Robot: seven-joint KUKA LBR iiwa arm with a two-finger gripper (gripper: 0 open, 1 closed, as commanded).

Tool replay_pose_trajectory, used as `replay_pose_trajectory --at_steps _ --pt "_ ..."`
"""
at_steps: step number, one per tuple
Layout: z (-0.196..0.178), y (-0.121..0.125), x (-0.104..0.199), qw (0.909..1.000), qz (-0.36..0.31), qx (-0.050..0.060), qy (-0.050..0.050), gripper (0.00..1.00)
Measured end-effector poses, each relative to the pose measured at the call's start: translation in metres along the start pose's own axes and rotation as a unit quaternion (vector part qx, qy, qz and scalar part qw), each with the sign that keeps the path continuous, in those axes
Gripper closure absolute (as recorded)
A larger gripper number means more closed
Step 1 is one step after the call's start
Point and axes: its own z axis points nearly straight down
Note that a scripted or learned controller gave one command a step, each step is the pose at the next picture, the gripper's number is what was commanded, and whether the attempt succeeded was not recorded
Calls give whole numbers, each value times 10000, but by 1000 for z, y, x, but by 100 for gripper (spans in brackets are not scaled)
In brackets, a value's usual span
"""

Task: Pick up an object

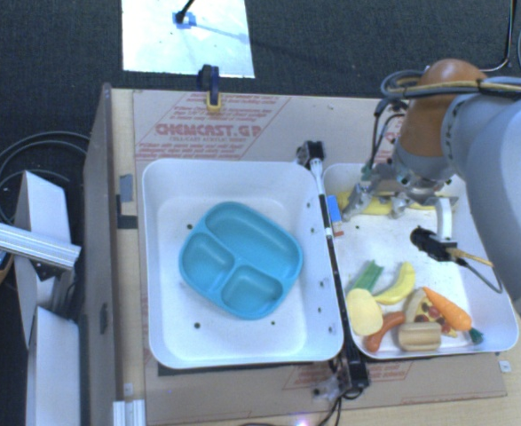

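While the claw [377, 201] sits low at the far end of the right bin [500, 331], its opening cannot be told; a yellow item [377, 208] lies just beside it. Other toy foods [406, 307], roughly seven, cluster at the near end, well apart. One blue plate [240, 258] occupies the left bin [167, 238]; two bins on the desk [209, 131].

Bulky grey arm [500, 158], orange band [442, 78] above wrist, thin black cables [393, 82]
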Motion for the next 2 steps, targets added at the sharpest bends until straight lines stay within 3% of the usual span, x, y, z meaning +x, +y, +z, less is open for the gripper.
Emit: replay_pose_trajectory --at_steps 1,2 --pt "0 0 0 10000 5 1 8 0" --pt "0 1 -8 10000 -14 5 88 0"
